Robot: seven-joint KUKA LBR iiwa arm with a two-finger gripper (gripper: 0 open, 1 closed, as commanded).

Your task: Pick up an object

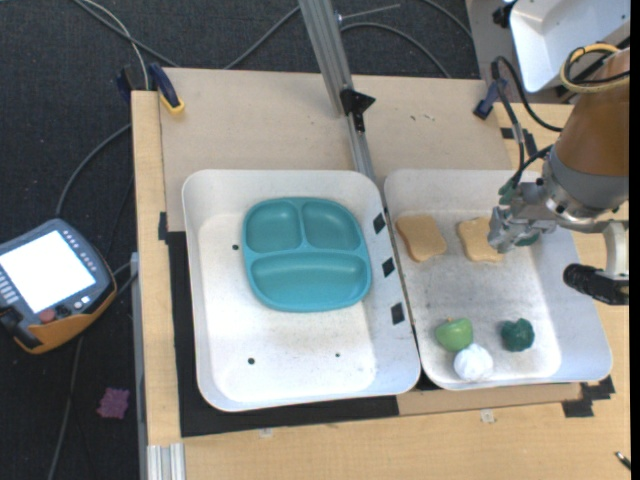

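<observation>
In the right bin lie two tan bread-like pieces: one near the bin's left wall and another further right. My gripper hangs low over the right edge of that second piece, covering part of it. Near the bin's front lie a green round object, a white ball and a dark green lump. The left bin holds a teal divided plate.
A metal pole rises from between the bins at the back. Blue clamps grip the bench's far corners. A handheld pendant lies off the bench at left, among cables.
</observation>
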